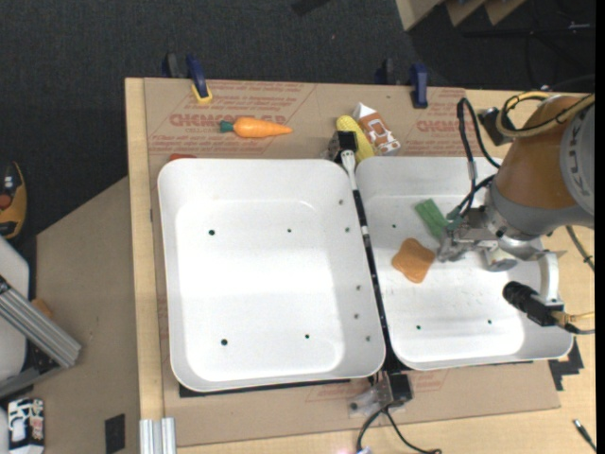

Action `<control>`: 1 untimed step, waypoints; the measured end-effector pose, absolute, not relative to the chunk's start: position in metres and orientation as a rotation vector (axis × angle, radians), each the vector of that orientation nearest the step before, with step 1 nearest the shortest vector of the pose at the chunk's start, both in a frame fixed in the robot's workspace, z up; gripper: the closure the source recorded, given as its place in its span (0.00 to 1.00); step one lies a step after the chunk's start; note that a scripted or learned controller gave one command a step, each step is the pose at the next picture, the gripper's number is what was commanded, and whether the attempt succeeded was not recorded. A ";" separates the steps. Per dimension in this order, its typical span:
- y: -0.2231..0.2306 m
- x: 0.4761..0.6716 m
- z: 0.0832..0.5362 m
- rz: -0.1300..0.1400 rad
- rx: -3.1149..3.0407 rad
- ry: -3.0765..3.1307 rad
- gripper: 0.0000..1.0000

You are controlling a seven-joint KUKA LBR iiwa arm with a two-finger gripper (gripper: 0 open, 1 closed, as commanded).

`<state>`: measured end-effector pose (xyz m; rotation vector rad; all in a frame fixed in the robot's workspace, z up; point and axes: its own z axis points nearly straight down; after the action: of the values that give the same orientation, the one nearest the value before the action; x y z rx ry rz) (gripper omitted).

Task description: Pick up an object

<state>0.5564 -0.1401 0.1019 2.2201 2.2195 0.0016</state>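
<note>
At the right of the frame the arm (544,173) reaches over the right bin (473,343), its tool (452,241) low above the bin floor near the middle. Whether the tool is open or closed cannot be told from this angle. Just left of the tool lies an orange lump (412,259), and a green piece (433,218) lies just above it, close to the tool. The left bin (189,253) sits beside it. On the counter (142,159) above the bins rest a toy carrot (257,129), a yellow item (349,132) and a brown-and-white item (378,132).
</note>
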 end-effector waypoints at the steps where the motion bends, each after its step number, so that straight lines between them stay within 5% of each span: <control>1: -0.195 0.565 0.084 0.000 2.221 2.216 1.00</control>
<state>0.5646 -0.1949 0.0841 2.2212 2.2164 0.0004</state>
